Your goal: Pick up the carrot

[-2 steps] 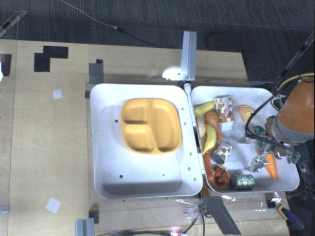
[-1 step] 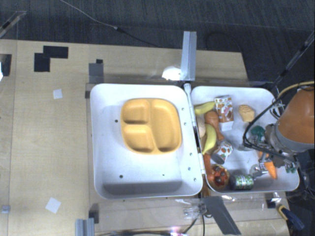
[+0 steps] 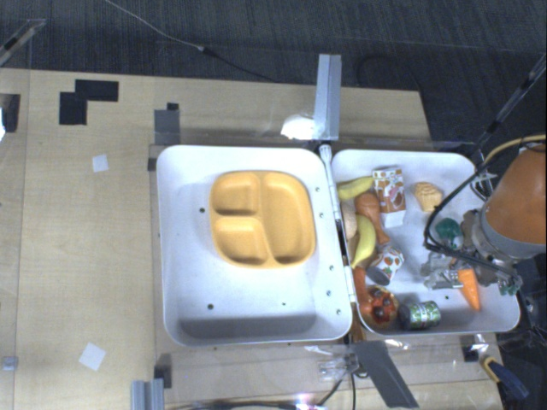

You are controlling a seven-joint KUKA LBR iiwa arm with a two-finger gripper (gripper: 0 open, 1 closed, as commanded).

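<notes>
The carrot (image 3: 470,290) is a short orange stub lying at the front right of the right bin (image 3: 500,319), pointing toward the front edge. My gripper (image 3: 461,272) hangs right over the carrot's upper end, below the arm's orange band (image 3: 521,202). Metal parts of the hand sit on both sides of the carrot. Whether it touches the carrot cannot be made out from this angle.
The right bin also holds two bananas (image 3: 365,239), a juice carton (image 3: 389,188), a bread roll (image 3: 427,196), a green can (image 3: 420,315), a red fruit (image 3: 380,306) and a teal item (image 3: 446,227). The left bin (image 3: 184,254) bears a yellow divided plate (image 3: 261,218).
</notes>
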